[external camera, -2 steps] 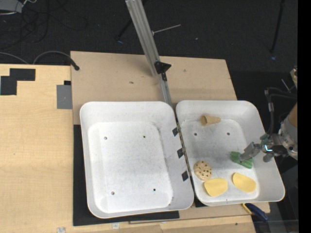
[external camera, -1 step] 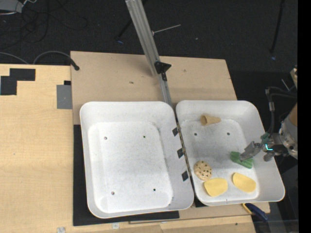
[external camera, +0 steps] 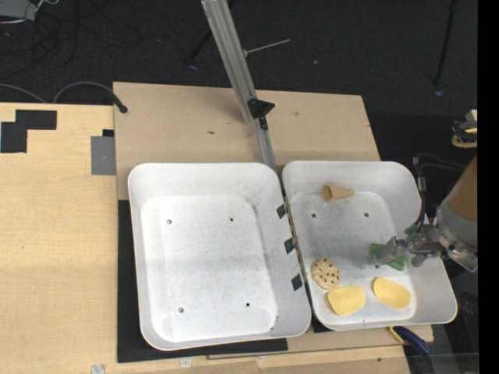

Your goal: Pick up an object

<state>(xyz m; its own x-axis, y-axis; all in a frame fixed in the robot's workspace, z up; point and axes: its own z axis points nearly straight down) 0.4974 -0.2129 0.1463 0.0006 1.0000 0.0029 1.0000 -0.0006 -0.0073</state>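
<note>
The worktop (external camera: 47,232) carries two white bins side by side. The left bin (external camera: 204,252) sits beside the right bin (external camera: 355,179), which holds the smaller things. The arm (external camera: 464,213) reaches in from the right, its pincer (external camera: 399,249) low at that bin's right side, over a green object (external camera: 387,254); whether it is clenched or released I cannot tell. Near the bin's front lie two yellow pieces (external camera: 345,300) (external camera: 391,292), a speckled cookie (external camera: 326,272) just left, and a small tan cone (external camera: 337,192) at the far side.
</note>
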